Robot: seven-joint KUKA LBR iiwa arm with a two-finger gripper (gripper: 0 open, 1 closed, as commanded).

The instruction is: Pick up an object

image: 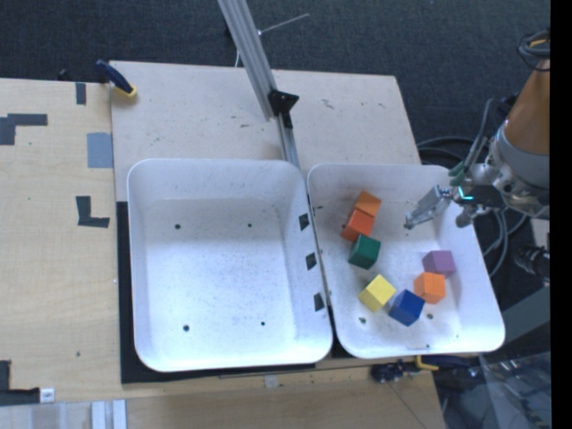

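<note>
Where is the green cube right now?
The green cube lies in the right bin, toward its left side, just below the orange cube and above the yellow cube.

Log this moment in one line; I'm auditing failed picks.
gripper: above right bin, nothing between fingers | blocks: six in right bin | nearest: orange block | pick: not yet made

A metal rail slants down from the far edge to the bins' divide. A blue-and-yellow clamp sits far left on the bench.
</note>
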